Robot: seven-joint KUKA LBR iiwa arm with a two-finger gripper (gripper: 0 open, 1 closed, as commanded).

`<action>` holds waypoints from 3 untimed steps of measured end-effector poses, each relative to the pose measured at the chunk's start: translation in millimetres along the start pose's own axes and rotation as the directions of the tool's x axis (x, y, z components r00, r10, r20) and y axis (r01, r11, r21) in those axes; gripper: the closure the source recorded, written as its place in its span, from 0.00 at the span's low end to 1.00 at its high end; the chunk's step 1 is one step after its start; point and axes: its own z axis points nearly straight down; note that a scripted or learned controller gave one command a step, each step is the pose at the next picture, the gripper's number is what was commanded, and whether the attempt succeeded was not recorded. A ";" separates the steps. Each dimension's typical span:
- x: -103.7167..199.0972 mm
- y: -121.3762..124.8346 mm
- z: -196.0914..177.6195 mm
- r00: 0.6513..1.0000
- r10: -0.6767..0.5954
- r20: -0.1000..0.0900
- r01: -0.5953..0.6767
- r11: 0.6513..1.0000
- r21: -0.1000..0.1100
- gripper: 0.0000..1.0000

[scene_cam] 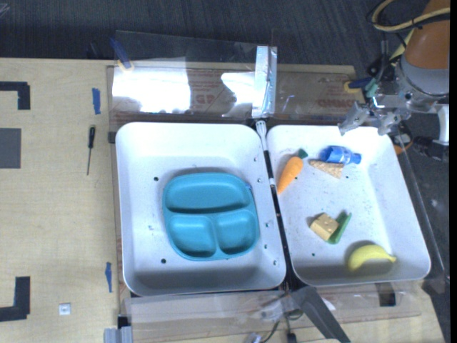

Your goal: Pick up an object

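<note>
From where I sit, the left bin (136,191) holds a blue divided tray (209,214), flat and wide, so I would not try it: two fingers could only slide off its rim. The right bin (410,213) holds the small things. The carrot (289,174) leans against the wall between the bins, and a grasp there may hit this wall. The blue wrapped piece (338,155) touches a pale wedge (326,167), so both could be pushed together. The cheese block (324,226) lies against a green stick (338,228). The yellow banana (370,256) is near the front corner, curved and smooth, and it may roll out. The gripper (375,114) hangs over the bin's far right corner; it is blurred, and I cannot tell its state.
</note>
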 end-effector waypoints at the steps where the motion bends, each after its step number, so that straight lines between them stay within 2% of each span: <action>1: -3.0 -9.5 109.4 0.996 0.092 0.001 -0.092 0.996 -0.014 0.00; 2: -24.3 7.6 118.2 0.998 0.069 -0.012 -0.069 0.998 -0.005 0.00; 3: -26.1 8.8 108.6 0.998 0.067 -0.001 -0.067 0.998 -0.014 1.00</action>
